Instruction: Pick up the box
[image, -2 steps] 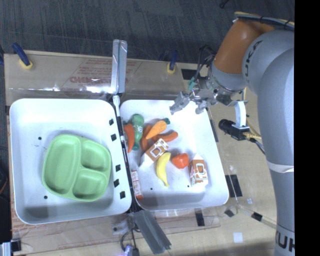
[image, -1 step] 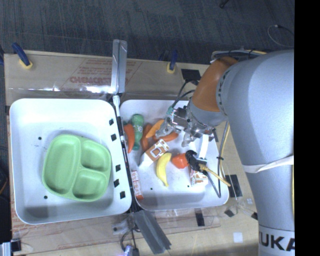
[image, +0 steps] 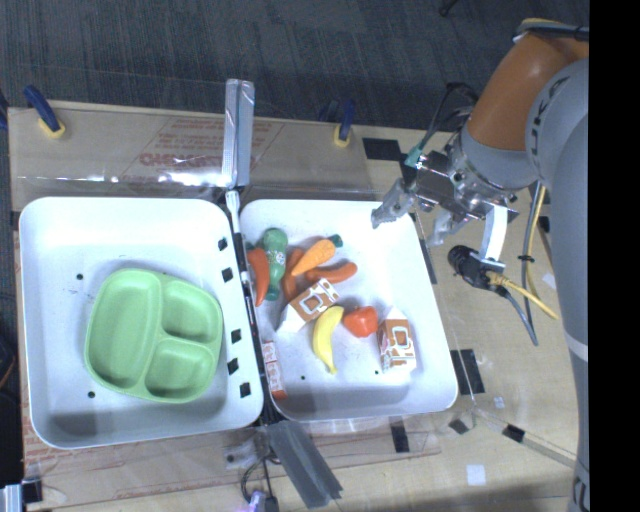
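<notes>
Clutter is the hazard: 2 small boxes (image: 397, 345) (image: 316, 300) lie in the right bin (image: 400, 395), well below-left of the jaws (image: 410, 212), hemmed by banana (image: 327, 337) and carrots (image: 315, 257). Jaw state: cannot tell; descent may snag neighbours.

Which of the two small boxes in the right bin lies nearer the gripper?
The box by the bin's right wall, right of the banana; the other box lies among the carrots.

A robotics lab, by the look of it. The wooden surface (image: 480, 400) carries clamps (image: 45, 112), tape marks and two white bins (image: 60, 420). Toy food fills one bin under a cabled grey arm (image: 560, 170).
</notes>
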